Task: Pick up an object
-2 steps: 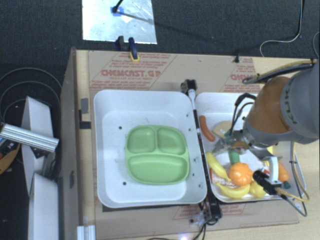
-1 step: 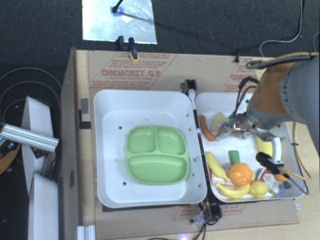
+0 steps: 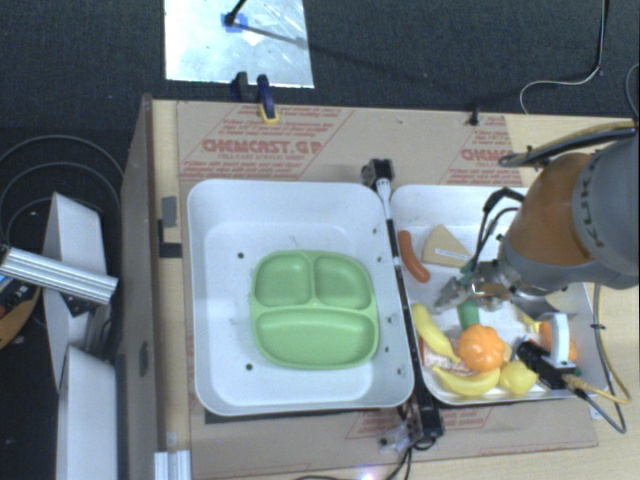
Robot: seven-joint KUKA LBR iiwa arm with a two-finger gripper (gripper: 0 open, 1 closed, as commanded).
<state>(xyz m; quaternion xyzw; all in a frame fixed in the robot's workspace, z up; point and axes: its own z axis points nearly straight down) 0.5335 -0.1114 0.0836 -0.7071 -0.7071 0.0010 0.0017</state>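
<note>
The gripper (image 3: 462,290) is low in the right bin (image 3: 450,203), at the right side of the picture. Its fingers look spread apart, with nothing held between them. Just under it is a small green toy (image 3: 468,314), and right below that an orange one (image 3: 480,346). A banana (image 3: 432,330) and a hot dog (image 3: 408,256) lie close by. The toys are packed tight, so the fingers could bump a neighbor, push the green toy aside, and close on nothing.
</note>
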